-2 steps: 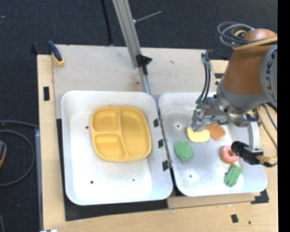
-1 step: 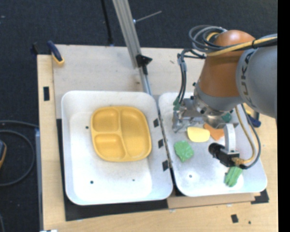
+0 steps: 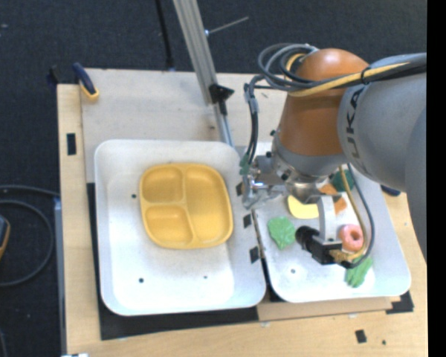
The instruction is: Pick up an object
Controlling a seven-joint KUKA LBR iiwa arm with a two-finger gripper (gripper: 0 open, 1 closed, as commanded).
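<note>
Bench (image 3: 134, 103), pale wood, carries two white bins side by side.

Left bin (image 3: 108, 222): one yellow divided plate (image 3: 186, 203) with three compartments, lying flat near the middle and well apart from the arm. Likely light, stiff plastic with a smooth surface. The raised rim is the only purchase; a pinch on the flat face would probably slip.

Right bin (image 3: 390, 274): a cluster of small toy-like pieces, partly shadowed by the arm.
- Green leaf-shaped piece (image 3: 281, 231), near the bin's left wall. It looks thin and light, possibly soft. It lies low, so the jaws would need to reach almost to the bin floor and close across its narrow width.
- Yellow piece (image 3: 303, 207), just beyond the leaf and half hidden under the wrist. Shape not clear.
- Gripper (image 3: 301, 192) hangs over this cluster beneath the orange band. The wrist covers it; cannot tell whether the jaws are apart or together, and nothing is seen held.
- Orange piece (image 3: 340, 203), mostly hidden.
- Pink ring (image 3: 351, 236), doughnut-like, right of the leaf. Judged the best candidate: light, rounded, with some height. Take it across the ring wall.
- Second green piece (image 3: 359, 272), toward the near right corner, small and irregular.

Pieces sit close together, so a neighbour could be nudged.
</note>
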